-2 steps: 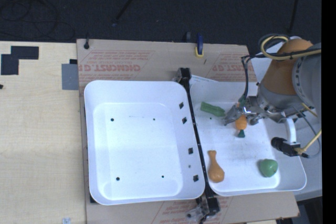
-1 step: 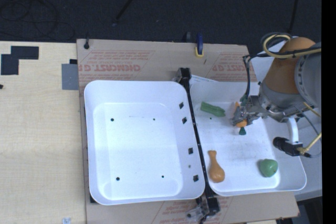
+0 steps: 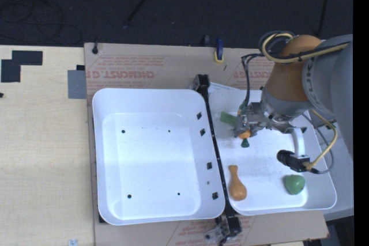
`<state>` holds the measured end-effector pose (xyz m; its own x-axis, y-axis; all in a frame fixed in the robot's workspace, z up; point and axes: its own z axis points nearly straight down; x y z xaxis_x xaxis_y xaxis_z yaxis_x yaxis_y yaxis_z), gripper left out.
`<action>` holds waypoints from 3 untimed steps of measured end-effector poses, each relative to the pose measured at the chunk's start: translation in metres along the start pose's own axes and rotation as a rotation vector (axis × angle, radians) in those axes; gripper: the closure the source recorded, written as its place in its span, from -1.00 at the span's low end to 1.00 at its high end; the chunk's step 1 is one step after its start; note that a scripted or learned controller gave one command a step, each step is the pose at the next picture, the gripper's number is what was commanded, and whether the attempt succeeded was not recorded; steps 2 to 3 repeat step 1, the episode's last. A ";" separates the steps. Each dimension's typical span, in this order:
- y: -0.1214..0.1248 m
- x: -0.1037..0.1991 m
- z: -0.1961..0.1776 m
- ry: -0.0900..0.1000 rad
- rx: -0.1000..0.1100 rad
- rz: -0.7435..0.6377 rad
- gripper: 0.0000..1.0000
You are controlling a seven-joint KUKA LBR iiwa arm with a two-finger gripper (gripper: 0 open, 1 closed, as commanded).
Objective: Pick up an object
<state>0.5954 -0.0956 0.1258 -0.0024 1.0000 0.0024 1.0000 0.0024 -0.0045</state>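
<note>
Nearest the front edge of the bench sits the right-hand bin (image 3: 328, 201), and along its front wall lie two things: an orange gourd-shaped object (image 3: 236, 184), resting close to the divider where the two bins meet with its thin neck pointing toward the back, and a green rounded lump (image 3: 294, 184) off toward the bin's front right corner. The two are well apart. Just behind the green lump, near the right wall, a black fitting on a white bracket (image 3: 292, 159) hangs from the arm, with a yellowish cable looping beside it.

Further back, over the middle of the same bin, the gripper (image 3: 245, 135) is low over the floor. A small orange piece (image 3: 245, 135) shows at its tip with a dark green bit just under it; whether that is pinched between the fingers I cannot tell, nor whether they are spread or pressed together. Just beside the gripper, toward the divider, lies a green strip (image 3: 228, 118).

The left-hand bin (image 3: 104, 124) stands alongside, its white floor marked with a few dark dots.

Behind the gripper rises the grey arm with its orange band (image 3: 294, 75), reaching in over the bin's back right corner.
</note>
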 end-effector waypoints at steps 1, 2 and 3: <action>-0.048 0.086 -0.063 0.000 0.001 -0.001 1.00; -0.048 0.086 -0.063 0.000 0.001 -0.001 1.00; -0.048 0.086 -0.063 0.000 0.001 -0.001 1.00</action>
